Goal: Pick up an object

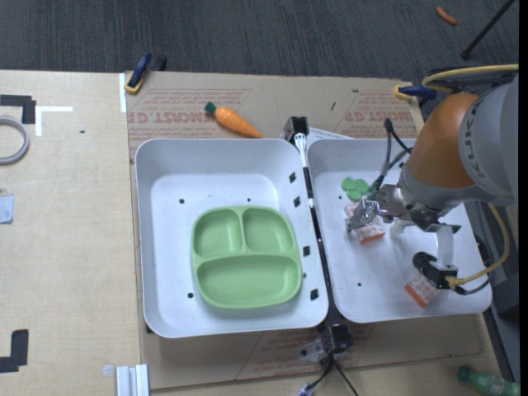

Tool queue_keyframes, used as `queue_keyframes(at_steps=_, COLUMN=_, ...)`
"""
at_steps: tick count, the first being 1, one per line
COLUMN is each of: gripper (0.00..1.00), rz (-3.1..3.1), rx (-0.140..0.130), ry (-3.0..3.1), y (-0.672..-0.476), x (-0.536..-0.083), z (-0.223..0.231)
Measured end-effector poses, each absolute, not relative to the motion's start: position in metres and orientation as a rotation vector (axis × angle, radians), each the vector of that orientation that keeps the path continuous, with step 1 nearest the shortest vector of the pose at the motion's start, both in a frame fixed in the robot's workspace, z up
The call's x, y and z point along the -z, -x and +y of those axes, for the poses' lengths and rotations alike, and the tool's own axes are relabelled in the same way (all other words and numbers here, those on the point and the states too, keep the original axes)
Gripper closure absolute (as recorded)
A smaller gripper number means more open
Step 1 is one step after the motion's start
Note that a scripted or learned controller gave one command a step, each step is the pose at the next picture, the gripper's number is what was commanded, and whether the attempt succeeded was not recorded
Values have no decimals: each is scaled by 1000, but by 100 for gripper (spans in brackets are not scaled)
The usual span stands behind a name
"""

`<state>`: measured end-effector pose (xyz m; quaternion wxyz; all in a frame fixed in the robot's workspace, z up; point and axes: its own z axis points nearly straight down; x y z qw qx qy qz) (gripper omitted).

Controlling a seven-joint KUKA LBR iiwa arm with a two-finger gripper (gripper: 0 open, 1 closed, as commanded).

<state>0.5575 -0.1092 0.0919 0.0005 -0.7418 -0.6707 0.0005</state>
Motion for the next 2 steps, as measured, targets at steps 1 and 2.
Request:
queue_keyframes(at_steps=1, gripper=100, rz=-2104, rx=-2, ry=2331, y=-558, x=-101, z=-109)
queue_keyframes(at_steps=2, gripper=100, rz=-1929, rx=-2, ry=2480, y=-582, x=-237, z=-73)
